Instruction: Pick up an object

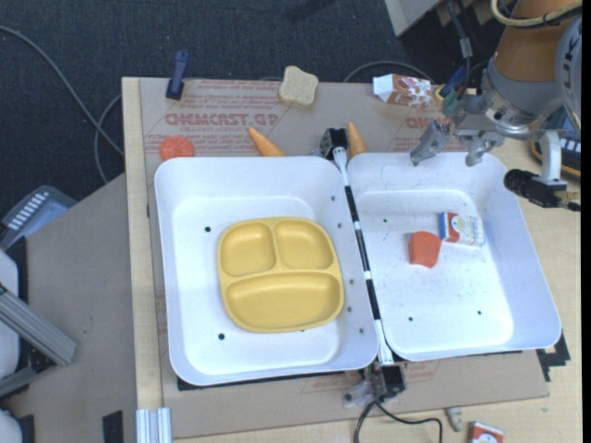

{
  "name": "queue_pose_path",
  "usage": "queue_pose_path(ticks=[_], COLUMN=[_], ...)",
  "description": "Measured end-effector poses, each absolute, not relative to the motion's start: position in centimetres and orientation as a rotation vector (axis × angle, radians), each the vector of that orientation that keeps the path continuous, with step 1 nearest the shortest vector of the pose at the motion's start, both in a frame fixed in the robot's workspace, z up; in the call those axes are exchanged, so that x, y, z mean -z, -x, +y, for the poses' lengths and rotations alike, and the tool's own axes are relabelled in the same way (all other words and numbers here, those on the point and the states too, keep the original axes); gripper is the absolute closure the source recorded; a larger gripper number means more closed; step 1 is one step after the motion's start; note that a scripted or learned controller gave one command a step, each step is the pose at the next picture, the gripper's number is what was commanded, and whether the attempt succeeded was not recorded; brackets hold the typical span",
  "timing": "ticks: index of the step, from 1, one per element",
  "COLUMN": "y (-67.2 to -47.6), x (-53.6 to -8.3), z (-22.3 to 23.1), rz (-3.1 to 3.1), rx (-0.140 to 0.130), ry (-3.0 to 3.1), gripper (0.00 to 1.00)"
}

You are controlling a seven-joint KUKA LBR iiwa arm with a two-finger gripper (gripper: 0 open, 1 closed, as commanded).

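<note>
Nearest the front edge of the bench (277, 400), the left bin (180, 275) carries a yellow divided plate (279, 273), lying flat in the middle of its floor. That one looks wide and shallow, a poor bet for two fingers.

Over to the right bin (517, 312), and here are the likelier targets. An orange block (425, 249) sits near the middle of the floor, and just beside it, toward the bin's right wall, a small carton (461, 230) with blue and red print. The two look close, perhaps touching at a corner; hard to say.

The carton lies flat, its long axis running roughly left to right across the bin, slightly tilted. The orange block is stubby, its longer side running near to far, the rounded end toward the front.

At the far rim of the right bin hangs the tool (454, 151), fingers spread apart, nothing between them, well clear of both things.

My read: go for the orange block. Come straight down over it, turn the fingers to close across its short side, and keep the finger on the carton's side from clipping the carton. Sink low before closing, since it sits short on the floor.

Beyond the bins, along the far edge of the bench, lie a slice of bread (298, 85) and a carrot (266, 143).
</note>
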State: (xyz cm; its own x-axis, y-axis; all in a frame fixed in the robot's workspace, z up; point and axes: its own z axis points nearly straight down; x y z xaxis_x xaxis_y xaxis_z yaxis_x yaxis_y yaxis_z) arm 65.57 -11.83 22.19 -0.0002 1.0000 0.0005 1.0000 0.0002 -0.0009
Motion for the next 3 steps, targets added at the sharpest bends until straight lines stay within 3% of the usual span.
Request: queue_pose_path(ticks=[1,2,3], y=[-63.0,-58.1,-58.2], x=[-9.1,-8.4,-9.4], z=[-11.3,-11.7,-11.7], rz=[-2.219,-2.219,-2.22], rx=[-0.002,-0.001,0.001], ry=[2.22,2.221,2.223], gripper=[0.0,0.0,1.0])
